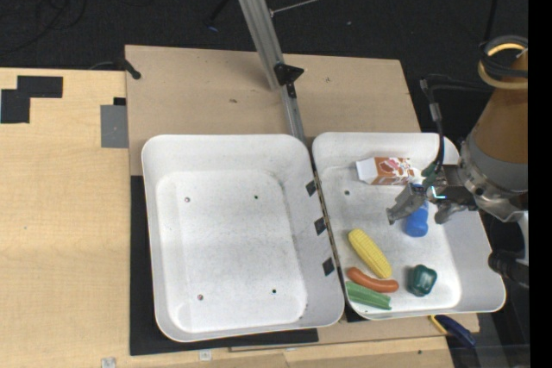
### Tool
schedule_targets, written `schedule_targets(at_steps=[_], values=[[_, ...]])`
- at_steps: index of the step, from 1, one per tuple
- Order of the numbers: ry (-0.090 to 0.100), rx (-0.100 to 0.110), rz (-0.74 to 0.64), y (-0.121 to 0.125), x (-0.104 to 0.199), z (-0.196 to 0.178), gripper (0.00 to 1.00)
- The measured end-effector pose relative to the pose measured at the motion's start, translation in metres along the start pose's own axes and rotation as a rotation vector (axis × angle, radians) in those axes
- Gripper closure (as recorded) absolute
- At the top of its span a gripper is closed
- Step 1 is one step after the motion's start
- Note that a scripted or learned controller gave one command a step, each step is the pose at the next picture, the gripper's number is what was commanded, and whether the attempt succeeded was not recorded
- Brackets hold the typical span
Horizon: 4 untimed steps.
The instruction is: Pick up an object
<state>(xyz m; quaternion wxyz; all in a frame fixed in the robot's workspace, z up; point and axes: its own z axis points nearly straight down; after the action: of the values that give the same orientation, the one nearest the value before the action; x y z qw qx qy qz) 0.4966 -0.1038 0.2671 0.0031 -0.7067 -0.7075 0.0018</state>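
My gripper [423, 211] hangs low over the right bin [470, 293], reaching in from the right. Its two grey fingers [402, 208] stand apart, so it is open. A small blue object [417, 226] sits on the bin floor just below and between the fingertips; part of it is hidden by the gripper. I cannot tell whether the fingers touch it. A white and red packet [385, 170] lies just behind the gripper. Closer to the front lie a yellow corn cob [369, 252], a red sausage [372, 278], a green pod [369, 297] and a dark green round object [422, 280].
The left bin [226, 233] adjoins the right one along a divider with black clips [318, 224]. A slanted metal rail [259, 21] rises behind the bins. The arm's orange band [509, 112] stands at the right edge.
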Motion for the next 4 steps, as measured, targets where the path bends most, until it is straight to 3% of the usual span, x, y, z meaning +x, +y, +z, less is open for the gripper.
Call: schedule_targets(at_steps=[1, 2, 4], values=[[-0.001, -0.004, 0.004, 0.0, -0.001, -0.002, 0.0], [0.0, 0.003, 0.001, 0.001, -0.004, 0.062, 0.0], [-0.001, -0.005, 0.002, 0.003, -0.018, 0.176, 0.0]])
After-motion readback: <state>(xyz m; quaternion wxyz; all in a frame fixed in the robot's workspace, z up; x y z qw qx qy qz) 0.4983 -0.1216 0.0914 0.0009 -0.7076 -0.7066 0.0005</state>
